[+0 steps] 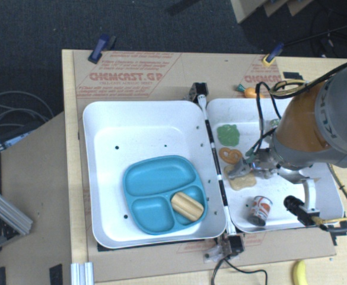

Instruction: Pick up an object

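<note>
My gripper (239,170) hangs low over the left part of the right bin (333,209), on the grey arm with the orange band. Just above it lies a brown pretzel-shaped piece (230,155). A flat tan piece (242,183) sits right under and beside the gripper tip; whether they touch I cannot tell. A green lump (228,135) rests further back in that bin. A small red and white can (259,209) lies on its side near the front.
The left bin (102,129) holds a blue divided plate (155,180) with a tan roll (187,206) in its front right compartment. The ridge between the bins (212,153) runs just left of the gripper. Clips and a small orange thing (250,91) sit on the board behind.
</note>
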Action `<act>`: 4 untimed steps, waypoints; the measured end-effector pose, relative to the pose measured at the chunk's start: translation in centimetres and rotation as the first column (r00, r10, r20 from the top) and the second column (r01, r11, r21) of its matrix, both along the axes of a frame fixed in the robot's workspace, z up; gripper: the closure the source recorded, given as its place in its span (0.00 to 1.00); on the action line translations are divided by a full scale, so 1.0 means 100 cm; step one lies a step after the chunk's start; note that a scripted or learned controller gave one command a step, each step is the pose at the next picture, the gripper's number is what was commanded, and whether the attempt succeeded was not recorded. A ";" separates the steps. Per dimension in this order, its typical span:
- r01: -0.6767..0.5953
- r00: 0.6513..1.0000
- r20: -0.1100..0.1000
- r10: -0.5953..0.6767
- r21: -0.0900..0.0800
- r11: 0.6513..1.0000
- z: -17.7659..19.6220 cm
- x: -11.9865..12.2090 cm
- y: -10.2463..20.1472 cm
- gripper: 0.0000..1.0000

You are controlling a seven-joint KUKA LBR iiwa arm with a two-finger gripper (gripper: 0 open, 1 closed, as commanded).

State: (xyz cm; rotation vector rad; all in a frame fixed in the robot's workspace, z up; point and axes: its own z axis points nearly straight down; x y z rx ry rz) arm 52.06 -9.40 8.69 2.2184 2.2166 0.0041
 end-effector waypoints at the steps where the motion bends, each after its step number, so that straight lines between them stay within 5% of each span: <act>1: -0.002 1.000 -0.002 0.002 0.002 1.000 0.000 0.019 -0.009 0.00; 2: -0.001 1.000 -0.002 0.001 0.001 1.000 0.000 0.040 -0.009 0.00; 4: -0.002 1.000 -0.003 0.002 0.002 1.000 0.000 0.042 -0.004 0.00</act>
